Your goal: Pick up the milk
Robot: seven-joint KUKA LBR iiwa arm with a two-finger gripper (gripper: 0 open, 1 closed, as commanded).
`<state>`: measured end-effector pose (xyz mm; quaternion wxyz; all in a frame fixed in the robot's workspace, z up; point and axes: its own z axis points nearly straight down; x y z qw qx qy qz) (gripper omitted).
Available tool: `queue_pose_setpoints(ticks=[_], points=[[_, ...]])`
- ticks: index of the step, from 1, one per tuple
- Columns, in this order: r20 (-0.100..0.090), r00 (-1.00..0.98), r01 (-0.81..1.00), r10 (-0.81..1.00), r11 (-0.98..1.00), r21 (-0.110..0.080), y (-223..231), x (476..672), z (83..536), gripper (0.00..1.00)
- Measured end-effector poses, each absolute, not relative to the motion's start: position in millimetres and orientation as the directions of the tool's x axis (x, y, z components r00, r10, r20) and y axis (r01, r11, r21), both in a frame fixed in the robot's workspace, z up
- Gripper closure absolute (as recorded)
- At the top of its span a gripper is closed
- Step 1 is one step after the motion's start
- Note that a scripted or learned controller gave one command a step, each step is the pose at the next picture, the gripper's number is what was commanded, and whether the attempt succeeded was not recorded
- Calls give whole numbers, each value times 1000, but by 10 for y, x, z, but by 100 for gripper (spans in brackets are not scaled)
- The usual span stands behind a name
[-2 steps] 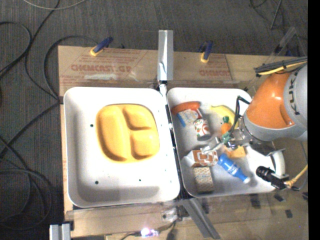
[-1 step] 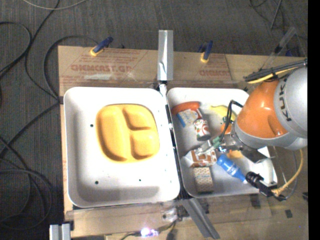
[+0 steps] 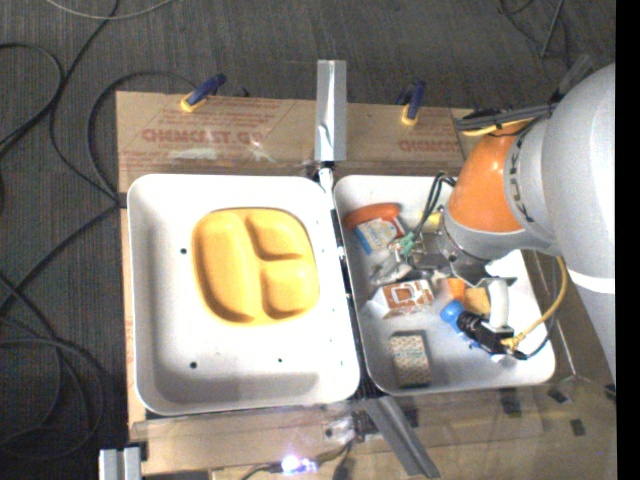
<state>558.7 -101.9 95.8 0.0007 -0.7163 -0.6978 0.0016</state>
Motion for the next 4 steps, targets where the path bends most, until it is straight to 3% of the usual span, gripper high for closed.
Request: queue_pose_setpoints(ticks=[1, 2, 3, 4], points=[[-7, -125, 992, 992, 125, 18, -981, 5140, 904, 0], [-3, -126, 992, 992, 126, 18, -968, 5148, 996, 100], [0, -113, 994, 994, 113, -4, -330, 4888, 1823, 100], [0, -113, 994, 994, 113, -4, -330, 4888, 1823, 0]])
